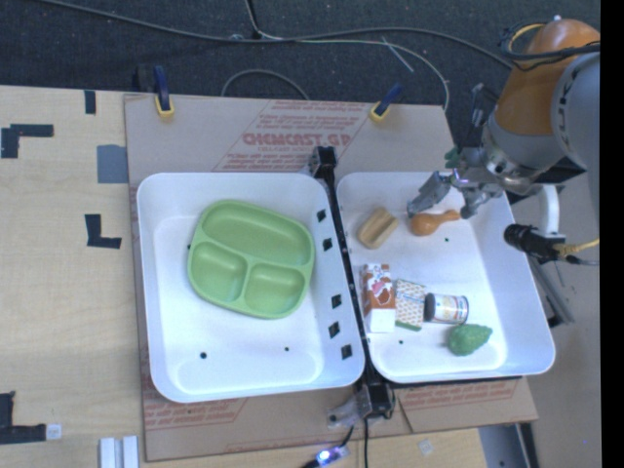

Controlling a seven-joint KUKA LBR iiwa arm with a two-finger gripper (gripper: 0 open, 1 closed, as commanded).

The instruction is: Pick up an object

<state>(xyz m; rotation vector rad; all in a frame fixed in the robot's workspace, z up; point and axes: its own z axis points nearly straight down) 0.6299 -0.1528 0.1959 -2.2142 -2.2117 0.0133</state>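
The left bin [156,261] holds a green divided plate [252,258], lying flat toward its far half. Both bins rest on a brown cardboard sheet [283,135] printed with red lettering, clipped at the bench's far edge by two blue-and-yellow clamps [162,96] [385,100]. Black cables [244,18] run over the dark floor beyond. Black tape marks [97,232] dot the bench's left side.

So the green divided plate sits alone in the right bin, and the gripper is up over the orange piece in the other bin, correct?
Not quite. The green divided plate sits alone in the left bin, not the right one. The rest holds: the camera view shows the gripper over the orange piece in the right bin.
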